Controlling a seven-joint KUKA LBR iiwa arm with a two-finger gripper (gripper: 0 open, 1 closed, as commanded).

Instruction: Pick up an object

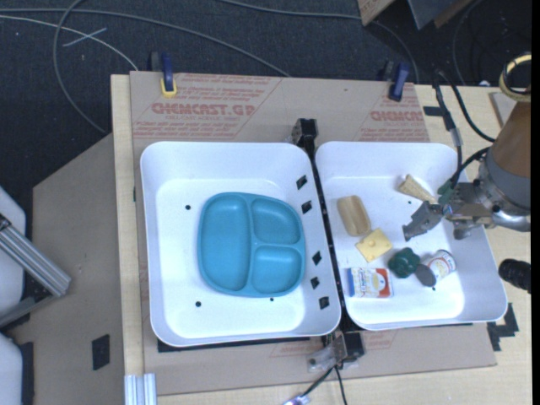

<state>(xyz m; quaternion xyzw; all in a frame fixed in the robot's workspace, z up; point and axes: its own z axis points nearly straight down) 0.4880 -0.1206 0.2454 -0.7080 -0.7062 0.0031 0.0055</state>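
The surface (219, 108) is sitting in the middle of the frame, holding two white bins side by side. The left bin (169, 184) is holding one blue plate (251, 245) with three parts. The right bin (472, 294) is holding six small things.

The arm (510, 167) is reaching in from the right edge of the frame. Its end effector (422, 224) is hanging over the right half of the right bin, pointing toward the lower left. I cannot tell how it is set, because it is dark and small here. Nothing is showing in its grip.

Now the small things, biggest first. One tan roll (353, 215) is lying near the bin's left wall, with its long side running up and down the frame. One white box (369, 283) with red and blue is lying at the lower left of the bin. One beige wedge (415, 187) is lying near the top, just above the end effector. One yellow block (374, 245) is sitting below the roll. One green thing (405, 263) is sitting just below the end effector, a bit to the left. One small can (440, 266) is lying just right of the green thing.

The green thing and the can are looking closest to the end effector, so I am guessing a short drop down the frame would reach one of them.
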